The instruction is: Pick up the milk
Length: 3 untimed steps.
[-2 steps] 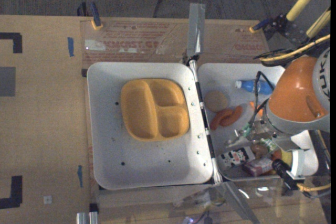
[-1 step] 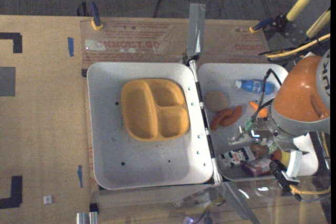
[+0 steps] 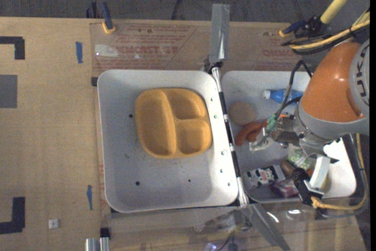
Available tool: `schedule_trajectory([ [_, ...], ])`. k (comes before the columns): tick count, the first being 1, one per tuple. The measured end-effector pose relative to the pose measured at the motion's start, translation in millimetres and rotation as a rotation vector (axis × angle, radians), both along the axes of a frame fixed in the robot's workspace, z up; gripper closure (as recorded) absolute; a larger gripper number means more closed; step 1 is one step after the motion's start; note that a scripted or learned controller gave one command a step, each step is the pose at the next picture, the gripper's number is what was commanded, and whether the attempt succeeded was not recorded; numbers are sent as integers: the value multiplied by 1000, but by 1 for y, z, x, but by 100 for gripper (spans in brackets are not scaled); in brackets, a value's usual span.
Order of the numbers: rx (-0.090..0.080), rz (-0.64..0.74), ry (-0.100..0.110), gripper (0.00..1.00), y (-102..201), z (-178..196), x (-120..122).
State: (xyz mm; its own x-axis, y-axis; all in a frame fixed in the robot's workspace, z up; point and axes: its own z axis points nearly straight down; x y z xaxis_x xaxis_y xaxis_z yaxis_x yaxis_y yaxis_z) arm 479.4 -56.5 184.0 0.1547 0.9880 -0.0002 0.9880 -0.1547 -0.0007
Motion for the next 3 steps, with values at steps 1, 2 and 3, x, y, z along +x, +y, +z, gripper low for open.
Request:
schedule_trajectory([
  [1, -1, -188, 0, 0, -11, 0, 88],
  [2, -1, -261, 1, 0, 4, 126, 20],
  [3, 0, -332, 3, 0, -19, 65, 17],
])
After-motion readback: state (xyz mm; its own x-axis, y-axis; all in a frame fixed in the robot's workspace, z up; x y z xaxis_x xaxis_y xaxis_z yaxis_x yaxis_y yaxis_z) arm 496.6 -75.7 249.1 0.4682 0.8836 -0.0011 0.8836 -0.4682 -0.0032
